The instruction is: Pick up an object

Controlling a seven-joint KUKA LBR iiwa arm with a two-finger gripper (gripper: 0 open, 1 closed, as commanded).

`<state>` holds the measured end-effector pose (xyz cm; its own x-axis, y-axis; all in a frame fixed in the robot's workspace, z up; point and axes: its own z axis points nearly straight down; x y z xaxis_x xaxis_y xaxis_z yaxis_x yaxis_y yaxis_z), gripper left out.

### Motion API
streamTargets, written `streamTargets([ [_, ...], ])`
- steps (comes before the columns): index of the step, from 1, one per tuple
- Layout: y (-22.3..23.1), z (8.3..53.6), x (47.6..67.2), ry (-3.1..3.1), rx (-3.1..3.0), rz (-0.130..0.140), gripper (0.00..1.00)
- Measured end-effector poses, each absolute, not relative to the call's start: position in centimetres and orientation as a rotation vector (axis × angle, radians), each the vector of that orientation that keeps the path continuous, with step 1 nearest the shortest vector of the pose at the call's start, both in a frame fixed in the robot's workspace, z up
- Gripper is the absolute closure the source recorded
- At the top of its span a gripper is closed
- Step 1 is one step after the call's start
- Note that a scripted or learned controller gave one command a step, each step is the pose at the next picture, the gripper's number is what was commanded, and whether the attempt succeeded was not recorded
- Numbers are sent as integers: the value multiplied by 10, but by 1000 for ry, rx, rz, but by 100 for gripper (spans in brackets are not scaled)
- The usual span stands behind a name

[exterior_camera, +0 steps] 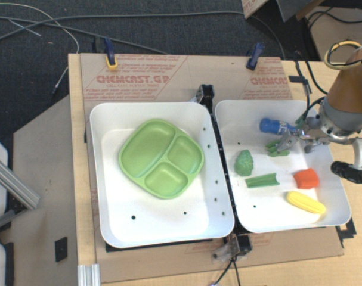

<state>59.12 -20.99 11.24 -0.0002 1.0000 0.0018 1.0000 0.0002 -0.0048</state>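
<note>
The right bin [252,213] holds several small objects. A blue cylinder [269,126] lies at the back. A small green piece [278,149] sits just in front of it. Nearer the front are a bumpy green lump [244,162], a flat green bar [262,181], an orange-red block [306,178] and a yellow banana-shaped toy [306,202]. My gripper [289,138] reaches in low from the right, its tip right over the small green piece and just right of the blue cylinder. The tip is too small and cluttered to read.
The left bin [109,207] holds a light green divided plate [161,158], tilted diagonally. A black clamp [205,93] sits where the bins meet at the back. Blue clips [111,58] hold the cardboard base. Cables trail at the far right.
</note>
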Motion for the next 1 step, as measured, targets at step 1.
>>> streamTargets([
  [1, -210, 118, 593, -2222, -2220, -1, 100],
])
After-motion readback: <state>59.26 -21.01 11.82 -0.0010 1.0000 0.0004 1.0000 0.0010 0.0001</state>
